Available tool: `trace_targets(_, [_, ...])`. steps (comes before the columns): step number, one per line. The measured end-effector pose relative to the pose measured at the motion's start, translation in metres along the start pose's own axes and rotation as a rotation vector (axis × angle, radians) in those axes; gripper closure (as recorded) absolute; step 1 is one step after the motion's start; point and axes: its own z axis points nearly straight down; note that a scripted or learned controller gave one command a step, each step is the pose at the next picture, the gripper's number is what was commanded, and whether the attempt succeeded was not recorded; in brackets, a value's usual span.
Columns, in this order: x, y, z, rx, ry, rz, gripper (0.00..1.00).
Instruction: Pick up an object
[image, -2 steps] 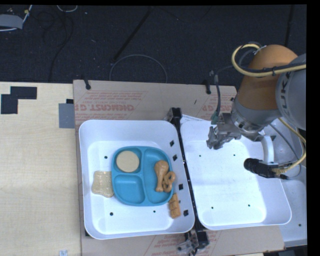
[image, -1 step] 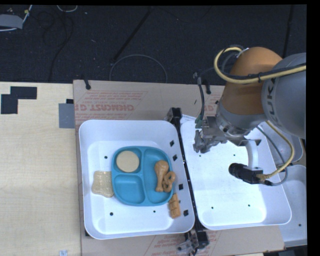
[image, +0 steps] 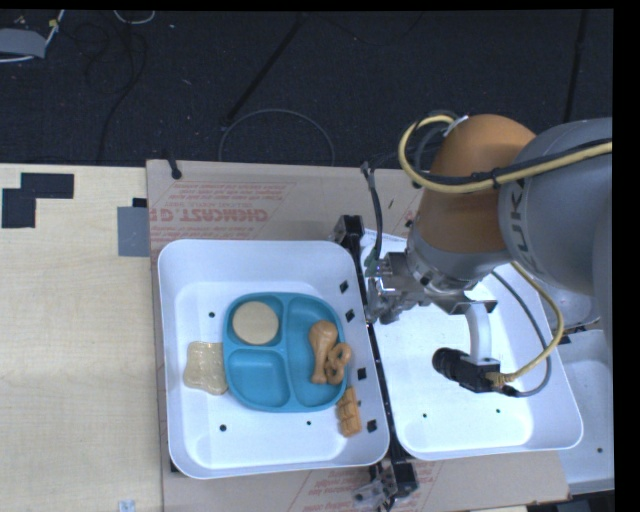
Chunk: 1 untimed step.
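Note:
A blue divided plate (image: 262, 392) lies in the left white bin (image: 200, 265). On it rest a round tan biscuit (image: 254, 322), a brown drumstick-shaped piece (image: 322, 345) and a small pretzel (image: 341, 359). A pale toast slice (image: 205, 367) lies on the bin floor just left of the plate. A small tan ridged piece (image: 348, 412) sits by the plate's lower right corner. My gripper (image: 378, 297) hangs low over the divider between the two bins, at the left edge of the right bin (image: 480, 430), a little right of the drumstick. The wrist hides its tip.
The grey arm with its orange band (image: 478, 190) covers the upper part of the right bin. A black connector on a yellow cable (image: 466, 369) hangs over that bin's floor. Cardboard (image: 240, 200) lies under both bins, with a wooden bench (image: 70, 340) to the left.

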Motion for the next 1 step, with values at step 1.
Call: trace_targets(1, [0.0552, -0.014, 0.0048, 0.0, 0.0, -0.001, 1.0])
